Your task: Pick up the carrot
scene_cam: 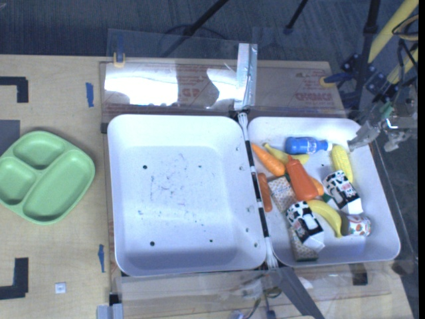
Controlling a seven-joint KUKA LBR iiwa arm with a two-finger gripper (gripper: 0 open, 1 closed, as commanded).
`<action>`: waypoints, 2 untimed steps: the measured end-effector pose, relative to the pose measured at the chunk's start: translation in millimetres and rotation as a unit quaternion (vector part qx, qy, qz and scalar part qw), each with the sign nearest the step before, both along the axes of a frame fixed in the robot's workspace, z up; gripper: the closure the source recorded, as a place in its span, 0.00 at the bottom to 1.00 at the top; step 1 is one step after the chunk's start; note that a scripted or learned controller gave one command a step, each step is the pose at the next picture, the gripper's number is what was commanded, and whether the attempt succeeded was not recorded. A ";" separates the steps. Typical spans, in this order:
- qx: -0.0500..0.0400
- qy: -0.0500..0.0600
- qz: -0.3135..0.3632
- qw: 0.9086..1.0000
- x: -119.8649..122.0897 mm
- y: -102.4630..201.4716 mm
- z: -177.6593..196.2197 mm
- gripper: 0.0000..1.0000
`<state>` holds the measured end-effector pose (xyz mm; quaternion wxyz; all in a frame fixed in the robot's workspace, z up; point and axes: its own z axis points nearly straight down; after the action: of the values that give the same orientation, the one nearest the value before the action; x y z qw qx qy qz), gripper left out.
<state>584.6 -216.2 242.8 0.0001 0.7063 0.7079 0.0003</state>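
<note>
On my feed the green divided plate (45,176) sits at the bench's left edge. Next comes the left bin (179,191), its floor bare but for faint scuff marks. Just across the divider, the right bin (388,234) holds the clutter: the carrot (269,159) lies near that bin's left wall, slanting from the upper left down towards a bigger orange piece (304,181), with a thin orange stick (265,193) along the wall below it. A blue bottle (305,145) lies near the back edge, a corn cob (342,163) towards the right — two cow-patterned cartons (304,223) and a banana (327,214) sit nearer the front. The gripper (366,135) hangs at the bin's back right corner, well apart from the carrot — I cannot tell how it is set.
</note>
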 end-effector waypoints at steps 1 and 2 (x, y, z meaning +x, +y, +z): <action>0.000 0.000 -0.018 1.000 -3.0 80.0 -88.5 0.00; 0.000 0.001 -0.094 0.996 10.5 88.7 -153.7 0.00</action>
<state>595.1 -127.5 89.0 -0.0007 0.7698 0.6383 0.0001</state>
